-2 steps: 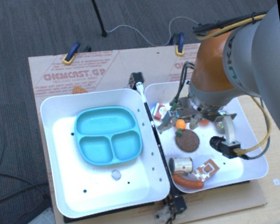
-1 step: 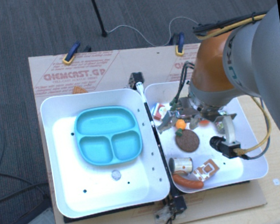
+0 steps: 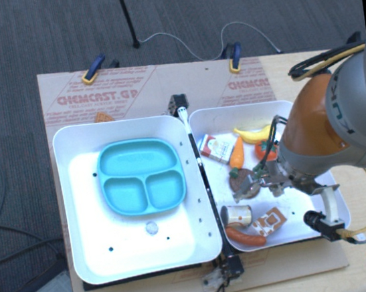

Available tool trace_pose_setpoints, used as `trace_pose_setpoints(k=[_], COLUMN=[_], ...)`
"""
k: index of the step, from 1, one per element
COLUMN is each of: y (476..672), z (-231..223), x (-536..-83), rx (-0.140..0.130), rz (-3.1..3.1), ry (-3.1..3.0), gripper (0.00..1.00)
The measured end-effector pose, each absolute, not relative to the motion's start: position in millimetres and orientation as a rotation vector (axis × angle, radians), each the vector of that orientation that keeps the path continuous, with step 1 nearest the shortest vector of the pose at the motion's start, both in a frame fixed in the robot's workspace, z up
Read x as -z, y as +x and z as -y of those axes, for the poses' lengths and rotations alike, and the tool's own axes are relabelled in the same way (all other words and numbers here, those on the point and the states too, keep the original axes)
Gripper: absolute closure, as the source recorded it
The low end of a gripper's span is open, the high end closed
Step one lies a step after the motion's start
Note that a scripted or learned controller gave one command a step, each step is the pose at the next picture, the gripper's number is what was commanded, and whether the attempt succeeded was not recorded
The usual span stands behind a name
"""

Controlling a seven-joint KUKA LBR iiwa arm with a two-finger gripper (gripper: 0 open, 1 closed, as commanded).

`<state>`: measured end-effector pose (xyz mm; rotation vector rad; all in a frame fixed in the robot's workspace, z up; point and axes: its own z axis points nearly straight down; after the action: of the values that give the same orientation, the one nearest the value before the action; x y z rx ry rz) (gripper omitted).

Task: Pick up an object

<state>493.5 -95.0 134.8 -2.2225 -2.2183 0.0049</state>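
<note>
Over the right bin (image 3: 328, 219), the pincer (image 3: 246, 184) hangs low among the toys; whether it is spread or pinching anything, I cannot tell. Just beside it lies a carrot (image 3: 237, 154), long axis near upright in view, narrow tip down. A banana (image 3: 254, 133) lies crosswise behind.

The left bin (image 3: 84, 210) has open floor along its lower half and left side; a blue tray (image 3: 140, 176) takes its upper middle. The right bin (image 3: 201, 119) is crowded: carton (image 3: 216, 149), carrot (image 3: 237, 154), banana (image 3: 253, 133), can (image 3: 238, 215), hot dog (image 3: 246, 236), with the arm (image 3: 321, 122) overhanging its right half. Little bare floor shows between them.
</note>
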Motion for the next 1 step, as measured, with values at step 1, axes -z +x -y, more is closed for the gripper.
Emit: trace_pose_setpoints(k=[1], y=[485.1], z=[94.5], x=[-87.2], rx=[0.003], rz=[2.224], ry=[-2.224], gripper=[0.0])
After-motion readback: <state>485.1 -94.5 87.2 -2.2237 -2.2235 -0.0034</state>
